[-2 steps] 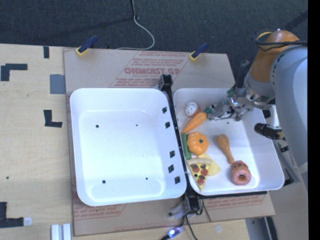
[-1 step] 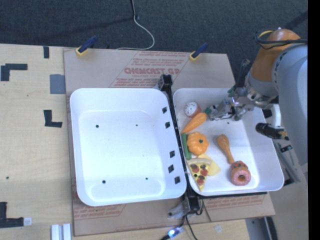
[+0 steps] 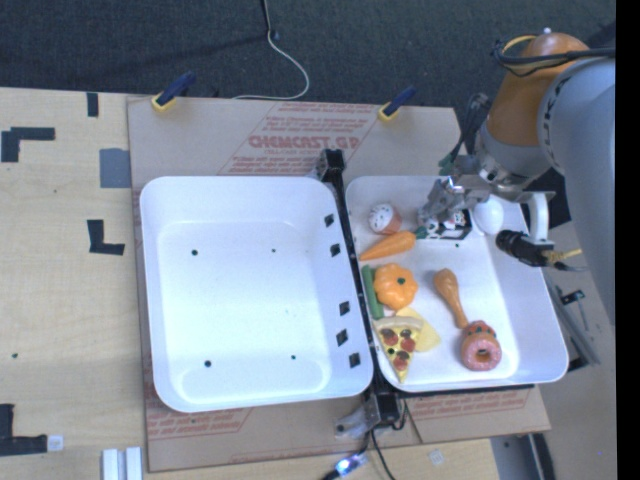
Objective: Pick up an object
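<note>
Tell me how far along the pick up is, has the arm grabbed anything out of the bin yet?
Nothing looks picked yet. The hand sits low at the far end of the right bin, and no item can be seen in its grip. The carrot, egg, pumpkin, drumstick, donut and pizza slice all lie on the bin floor. The grasp and lift remain.

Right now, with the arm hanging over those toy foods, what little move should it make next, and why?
Probably a short drop straight down. The pincer hovers over the back of the right bin, with nothing seen between its fingers. The carrot and the small round white piece lie just to its left, so a slight leftward shift first may help.
</note>
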Robot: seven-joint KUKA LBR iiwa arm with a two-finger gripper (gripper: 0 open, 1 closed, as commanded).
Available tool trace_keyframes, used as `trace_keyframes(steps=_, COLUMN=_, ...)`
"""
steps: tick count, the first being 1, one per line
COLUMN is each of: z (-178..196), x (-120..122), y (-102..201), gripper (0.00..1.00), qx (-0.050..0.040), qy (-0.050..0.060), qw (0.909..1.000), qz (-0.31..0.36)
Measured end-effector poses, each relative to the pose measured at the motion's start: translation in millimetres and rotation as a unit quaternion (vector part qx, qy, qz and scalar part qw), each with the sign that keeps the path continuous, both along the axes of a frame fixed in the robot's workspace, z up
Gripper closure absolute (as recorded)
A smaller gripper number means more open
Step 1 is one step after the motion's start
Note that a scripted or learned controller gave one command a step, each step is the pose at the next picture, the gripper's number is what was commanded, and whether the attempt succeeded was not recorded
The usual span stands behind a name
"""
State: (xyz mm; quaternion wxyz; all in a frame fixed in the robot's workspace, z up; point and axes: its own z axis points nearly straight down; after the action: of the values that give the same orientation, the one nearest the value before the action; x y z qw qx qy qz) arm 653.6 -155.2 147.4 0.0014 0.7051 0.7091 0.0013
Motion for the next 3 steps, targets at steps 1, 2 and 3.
trace_keyframes(steps=1, z=-60.5, x=-41.9, y=-25.0, gripper=1.00, qx=0.0000, qy=0.005, qw=1.0000, qz=-0.003)
trace_keyframes(steps=2, z=-66.1, x=7.4, y=-16.2, gripper=1.00, qx=0.0013, qy=0.025, qw=0.9997, qz=-0.002)
trace_keyframes(steps=3, z=-67.7, x=6.5, y=-19.6, gripper=1.00, qx=0.0060, qy=0.024, qw=0.9997, qz=-0.003)
